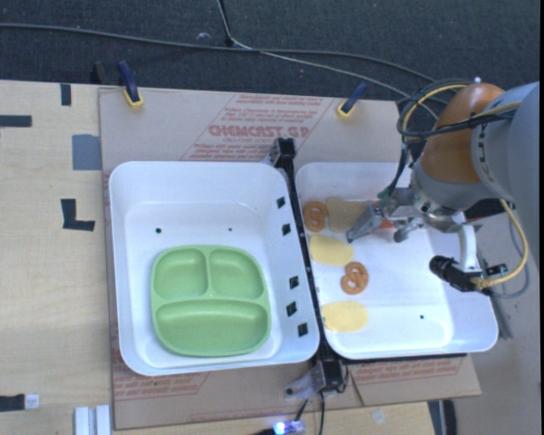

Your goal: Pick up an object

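Nearest the camera, at the bottom edge of the worktop [36, 270], a small black clamp [319, 381] sits where the two bins meet. Just beyond it, the left bin [131, 188] holds a green divided plate [209, 299] with three compartments, lying flat toward the bin's near side. In the right bin [426, 333] the things lie in a loose column along its left wall: a pale yellow flat piece [344, 315] nearest, then an orange pretzel [354, 278] just beyond it, then a second pale yellow piece [330, 249], then another orange pretzel [315, 214] with a tan, cracker-like slab [346, 212] just beside it (its far end runs under the arm's tool).

The pincer [355, 232] reaches in from the right, low over the bin's far half, its dark tip pointing at the gap between the tan slab and the second yellow piece. Its fingers look drawn close together and nothing shows between them. Behind it, the grey arm [517, 143] with its orange band [458, 143] rises at the right. Farthest off, two blue-and-yellow clamps [129, 84] [352, 102] pin the cardboard sheet [245, 130].
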Robot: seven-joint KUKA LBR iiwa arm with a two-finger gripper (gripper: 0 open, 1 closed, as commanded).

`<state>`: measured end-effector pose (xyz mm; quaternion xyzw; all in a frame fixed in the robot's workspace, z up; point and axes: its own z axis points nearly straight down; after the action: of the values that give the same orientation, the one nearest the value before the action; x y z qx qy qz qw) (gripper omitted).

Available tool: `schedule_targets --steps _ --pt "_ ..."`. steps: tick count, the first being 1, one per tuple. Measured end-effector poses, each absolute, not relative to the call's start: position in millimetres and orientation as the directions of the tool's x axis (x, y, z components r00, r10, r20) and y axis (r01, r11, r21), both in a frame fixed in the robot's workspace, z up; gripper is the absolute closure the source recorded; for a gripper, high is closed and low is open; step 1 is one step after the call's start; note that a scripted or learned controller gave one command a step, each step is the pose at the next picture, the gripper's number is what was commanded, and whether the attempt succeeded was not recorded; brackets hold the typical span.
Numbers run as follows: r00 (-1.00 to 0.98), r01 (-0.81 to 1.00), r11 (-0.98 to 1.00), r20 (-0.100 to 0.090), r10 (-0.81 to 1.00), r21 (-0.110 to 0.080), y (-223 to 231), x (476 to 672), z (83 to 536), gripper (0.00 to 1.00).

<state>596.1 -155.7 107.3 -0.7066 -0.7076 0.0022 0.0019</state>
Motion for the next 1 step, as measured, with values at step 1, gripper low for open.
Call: schedule_targets --steps 1 --pt "-0.003 1.000 0.003 0.000 1.000 -0.001 -154.6 597.4 120.3 1.00"
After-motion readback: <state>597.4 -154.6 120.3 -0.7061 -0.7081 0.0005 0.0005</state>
